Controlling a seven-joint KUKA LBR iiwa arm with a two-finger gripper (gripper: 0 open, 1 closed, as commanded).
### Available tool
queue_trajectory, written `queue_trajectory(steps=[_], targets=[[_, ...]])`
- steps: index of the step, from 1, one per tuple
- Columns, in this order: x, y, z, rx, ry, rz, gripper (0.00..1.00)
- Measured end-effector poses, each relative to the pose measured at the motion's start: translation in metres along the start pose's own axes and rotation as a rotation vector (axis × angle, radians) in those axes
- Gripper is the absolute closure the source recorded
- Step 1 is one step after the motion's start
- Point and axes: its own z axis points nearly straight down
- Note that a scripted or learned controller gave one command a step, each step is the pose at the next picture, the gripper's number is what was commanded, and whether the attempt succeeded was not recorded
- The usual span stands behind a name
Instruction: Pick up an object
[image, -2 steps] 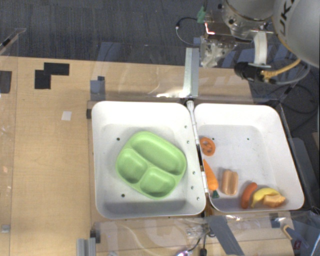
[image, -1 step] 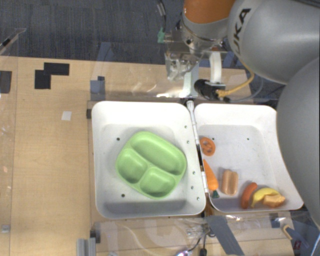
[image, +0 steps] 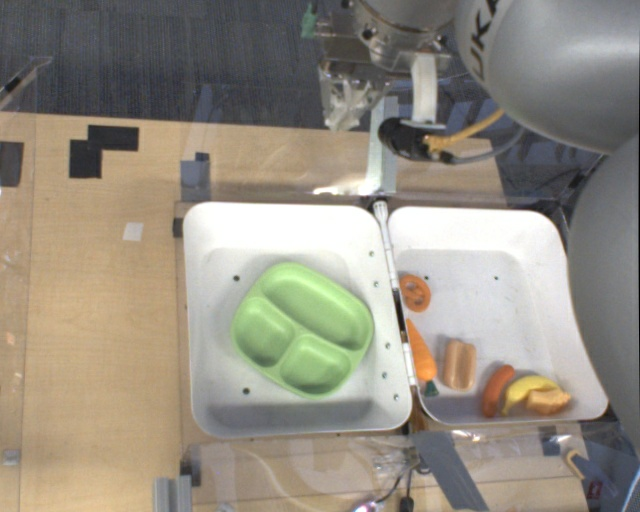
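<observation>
Gripper (image: 352, 100) hangs above the bench's far edge, beyond both bins; its opening cannot be told. Nearest, the right bin (image: 520, 250) holds a banana (image: 527, 391), a red pepper (image: 496, 389), a sausage-like piece (image: 458, 363), a carrot (image: 421, 356) and an orange slice (image: 413, 291). A green divided plate (image: 302, 328) fills the left bin (image: 270, 225). Partial black lettering marks the arm (image: 540, 60).

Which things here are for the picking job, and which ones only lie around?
For the job:
gripper
carrot
orange slice
hot dog
red pepper
banana
bread piece

Lying about:
green divided plate
left bin
right bin
</observation>
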Motion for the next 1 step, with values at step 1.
queue_trajectory(steps=[1], targets=[[0.0602,-0.0034,0.0613,0.005,-0.001,0.039,1.00]])
